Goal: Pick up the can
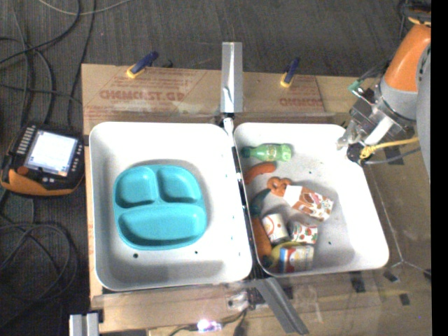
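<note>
Cardboard-topped bench (175,93) on dark carpet, cables around, gripper (355,140) at bin rim (350,135) — grip state unclear, can (275,227) untouched.

A robotics lab. Two white bins (98,208) sit on a cardboard sheet (161,93) held by clamps (142,64). A teach pendant (45,159) lies on the dark carpet at the left among loose cables (42,54), and the grey-and-orange arm (409,65) reaches in from the right.
</note>
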